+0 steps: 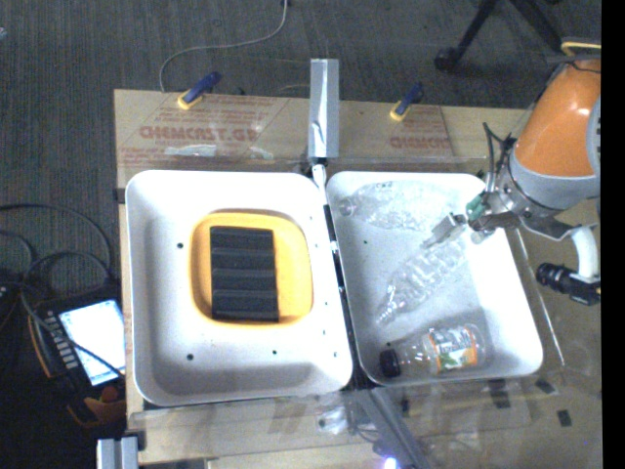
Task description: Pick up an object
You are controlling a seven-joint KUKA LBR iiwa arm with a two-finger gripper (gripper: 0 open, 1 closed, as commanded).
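The right bin [522, 345] holds three clear plastic bottles. One lies crumpled at the back [391, 206]. A second lies diagonally through the middle [418, 279]. A third, with an orange label and a black cap [437, 349], lies along the front wall. My gripper [457, 226] reaches in from the right and is low over the upper end of the diagonal bottle; I cannot see whether it touches the bottle. In the left bin [156, 291] sits a yellow block with a black ridged top [248, 270].
The arm's orange band and grey wrist [562, 149] hang over the right bin's back right corner. A metal post [322, 115] stands behind the seam between the bins. Two blue-and-yellow clamps [199, 89] hold the board at the back. A tablet [88, 335] and cables lie on the floor to the left.
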